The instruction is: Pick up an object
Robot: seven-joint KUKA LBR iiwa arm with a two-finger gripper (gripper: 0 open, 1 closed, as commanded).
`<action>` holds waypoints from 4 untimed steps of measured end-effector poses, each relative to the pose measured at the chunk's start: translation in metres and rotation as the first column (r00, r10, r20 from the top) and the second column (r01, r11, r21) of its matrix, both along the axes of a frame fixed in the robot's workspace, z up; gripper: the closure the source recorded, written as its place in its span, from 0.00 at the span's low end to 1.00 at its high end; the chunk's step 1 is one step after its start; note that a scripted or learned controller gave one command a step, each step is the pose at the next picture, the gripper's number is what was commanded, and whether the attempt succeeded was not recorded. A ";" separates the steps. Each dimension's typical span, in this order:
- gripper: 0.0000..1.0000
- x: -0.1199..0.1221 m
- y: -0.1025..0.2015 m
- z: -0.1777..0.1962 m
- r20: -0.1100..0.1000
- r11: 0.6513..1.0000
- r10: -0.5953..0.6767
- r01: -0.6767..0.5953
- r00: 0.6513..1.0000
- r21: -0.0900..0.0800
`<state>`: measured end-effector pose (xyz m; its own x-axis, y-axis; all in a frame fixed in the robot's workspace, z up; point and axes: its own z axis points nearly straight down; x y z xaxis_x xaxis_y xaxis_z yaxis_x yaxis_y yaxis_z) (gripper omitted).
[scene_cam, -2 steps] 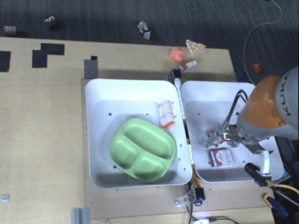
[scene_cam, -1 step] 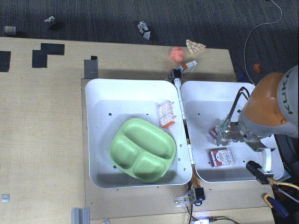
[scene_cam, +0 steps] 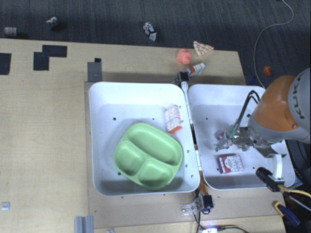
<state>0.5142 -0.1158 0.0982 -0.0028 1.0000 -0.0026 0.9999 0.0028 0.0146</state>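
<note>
My gripper hangs over the middle of the right bin, at the end of the grey arm with the orange band that comes in from the right. Just below it in the view, a small red and white packet lies flat on the bin floor near the front wall, apart from the gripper. The left bin holds a green divided plate, tilted toward the front, and a small orange and white packet near the right wall.
The two bins meet at a shared rim. Behind them on the bench lie a pink ball, a pizza-slice toy and a small tube.
</note>
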 end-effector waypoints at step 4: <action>1.00 -0.022 0.030 0.001 0.006 1.000 -0.001 0.001 1.000 -0.003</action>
